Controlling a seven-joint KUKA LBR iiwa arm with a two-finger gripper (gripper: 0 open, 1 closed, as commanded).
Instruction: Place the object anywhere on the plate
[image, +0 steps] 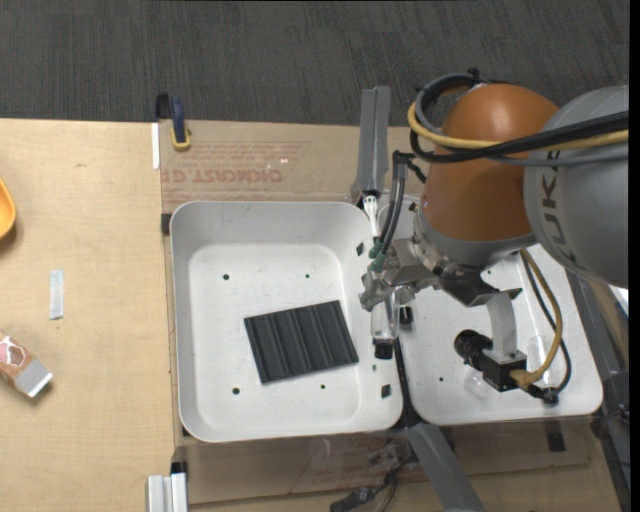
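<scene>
Gripper (384, 335) above the seam between the bins.
We see, perhaps, closed fingers holding nothing; dark ridged plate (300, 341) lies in left bin (200, 300).

The two shallow white plastic bins sit side by side on a tan cardboard-covered bench (80, 200). The left white bin (200, 400) has small dark holes in its floor. The right white bin (440, 395) adjoins it along a shared edge. Printed red lettering (240, 172) runs across the cardboard above the left bin. A blue-and-yellow clamp (176, 122) grips the bench's far edge. A small grey strip (56, 295) lies flat on the bench, well apart from the bins. A red-and-white wrapped packet (22, 367) lies near the left edge. An orange curved object (5, 210) is cut off at the left edge.
</scene>
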